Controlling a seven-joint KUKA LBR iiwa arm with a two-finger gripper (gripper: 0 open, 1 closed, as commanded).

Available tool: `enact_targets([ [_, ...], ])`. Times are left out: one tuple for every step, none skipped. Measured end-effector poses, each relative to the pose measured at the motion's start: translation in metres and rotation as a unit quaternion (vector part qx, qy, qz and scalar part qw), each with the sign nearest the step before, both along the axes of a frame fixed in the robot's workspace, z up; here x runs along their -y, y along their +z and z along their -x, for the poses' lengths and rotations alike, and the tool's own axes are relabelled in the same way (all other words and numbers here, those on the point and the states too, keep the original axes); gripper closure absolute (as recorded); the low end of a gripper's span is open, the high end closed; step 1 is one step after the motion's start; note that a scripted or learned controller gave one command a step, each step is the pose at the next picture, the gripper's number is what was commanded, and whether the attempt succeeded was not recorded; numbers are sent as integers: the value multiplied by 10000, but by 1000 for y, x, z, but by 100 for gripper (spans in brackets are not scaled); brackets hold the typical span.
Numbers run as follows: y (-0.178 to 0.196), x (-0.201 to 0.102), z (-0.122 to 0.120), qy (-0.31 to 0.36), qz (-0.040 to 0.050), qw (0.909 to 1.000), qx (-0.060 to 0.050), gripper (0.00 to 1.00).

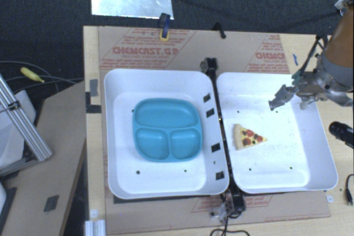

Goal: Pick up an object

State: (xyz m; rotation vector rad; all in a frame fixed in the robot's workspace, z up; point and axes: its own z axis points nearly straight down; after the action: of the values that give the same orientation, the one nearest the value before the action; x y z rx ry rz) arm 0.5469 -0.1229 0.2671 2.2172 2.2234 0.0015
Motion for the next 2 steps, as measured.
enact_targets([
  [-149, -26, 66, -10, -28, 10000, -94, 0],
  [-183, -34, -3, 17, 8, 10000, 33, 0],
])
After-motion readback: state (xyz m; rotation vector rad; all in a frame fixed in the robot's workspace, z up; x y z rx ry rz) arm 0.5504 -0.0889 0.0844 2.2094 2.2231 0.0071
